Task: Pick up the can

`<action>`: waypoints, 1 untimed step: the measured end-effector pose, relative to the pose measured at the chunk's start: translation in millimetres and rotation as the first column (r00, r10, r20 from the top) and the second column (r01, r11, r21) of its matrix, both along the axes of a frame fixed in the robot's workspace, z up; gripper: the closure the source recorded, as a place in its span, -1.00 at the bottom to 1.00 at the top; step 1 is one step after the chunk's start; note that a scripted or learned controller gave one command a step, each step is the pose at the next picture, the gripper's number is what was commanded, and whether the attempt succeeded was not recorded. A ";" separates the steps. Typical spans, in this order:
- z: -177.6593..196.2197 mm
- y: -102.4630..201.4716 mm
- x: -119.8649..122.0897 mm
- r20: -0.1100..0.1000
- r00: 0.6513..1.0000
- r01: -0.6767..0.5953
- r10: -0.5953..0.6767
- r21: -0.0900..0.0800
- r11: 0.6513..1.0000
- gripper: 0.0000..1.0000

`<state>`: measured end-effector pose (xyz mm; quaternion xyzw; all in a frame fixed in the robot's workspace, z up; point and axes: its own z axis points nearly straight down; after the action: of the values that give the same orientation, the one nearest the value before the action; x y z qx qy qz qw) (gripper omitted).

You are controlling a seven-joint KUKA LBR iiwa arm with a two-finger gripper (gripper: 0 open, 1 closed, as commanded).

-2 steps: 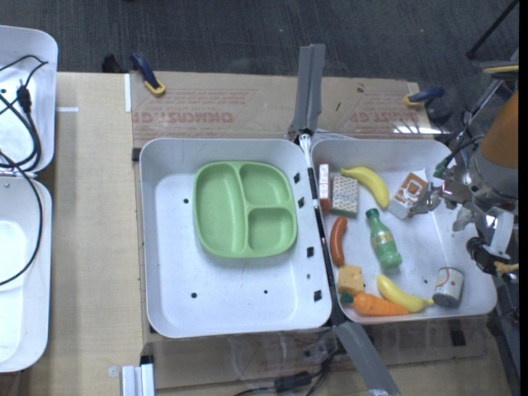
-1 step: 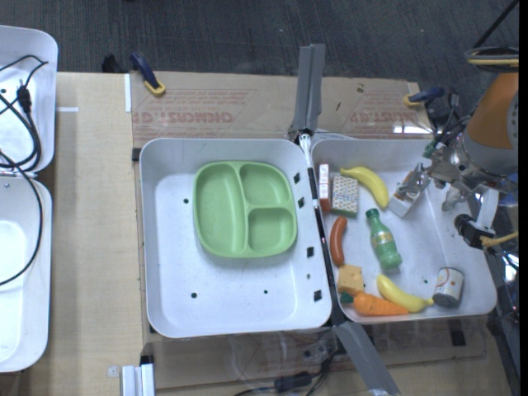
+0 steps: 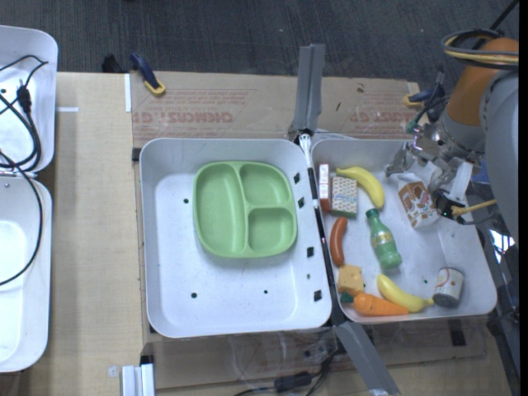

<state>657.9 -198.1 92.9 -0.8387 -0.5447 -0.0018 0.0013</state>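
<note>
The can (image 3: 448,287) is small and silver with a white and red label. It lies on its side near the front right corner of the right bin (image 3: 474,246). My gripper (image 3: 431,165) hangs over the back right part of that bin, well behind the can and apart from it. A red and white snack packet (image 3: 415,204) lies just in front of the gripper.
The right bin also holds two bananas (image 3: 365,182) (image 3: 402,294), a green bottle (image 3: 383,239), a sausage (image 3: 338,239), a carrot (image 3: 375,305), a cheese piece (image 3: 351,279) and a cracker box (image 3: 343,195). A green divided plate (image 3: 245,209) lies in the left bin (image 3: 165,287).
</note>
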 end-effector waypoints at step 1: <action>-1.0 7.1 -56.5 -0.004 0.990 0.141 -0.141 -0.006 0.990 -1.00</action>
<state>601.4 -191.0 91.9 -0.8751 -0.4840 0.0015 0.0002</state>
